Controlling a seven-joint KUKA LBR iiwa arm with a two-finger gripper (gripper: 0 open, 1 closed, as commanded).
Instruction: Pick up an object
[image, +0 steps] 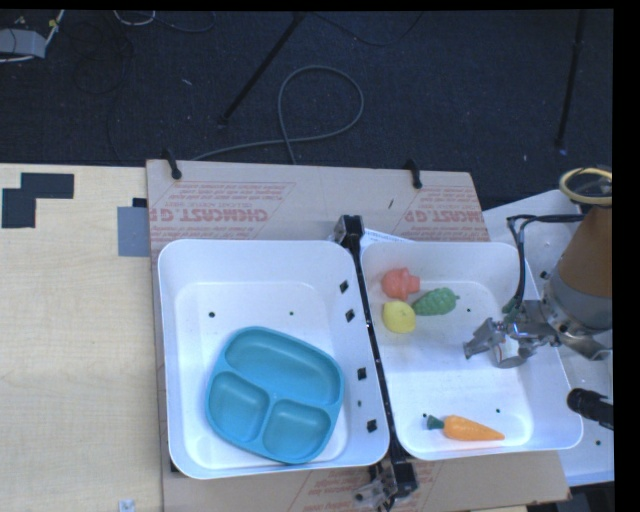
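Nearest you, at the near edge of the right bin (540, 440), lies the toy carrot (470, 429), orange with a small green top pointing left, flat on the bin floor and free of everything else. Any of the toys here could serve as the object to pick up, and none has left the floor yet.

Farther back in the same bin, towards its far-left corner, you have a tight cluster: a pink-orange toy fruit (400, 282), a green leafy toy (436, 301) just right of it, and a yellow lemon-like toy (399, 317) on the near side, the three touching or almost so.

The gripper (492, 346) sits low over the right half of this bin, between the cluster and the carrot, near neither. Its fingers look parted, pointing left, and nothing shows between them; you can take it as empty-handed. The grey arm (585, 300) with its orange band comes in from the right.

So the pick is at its start: approach, closing and lift all remain. The carrot looks the easier target, since it lies alone, while the cluster would crowd the fingers.

In the left bin (175, 300) a blue divided plate (274, 394) rests towards the near side.
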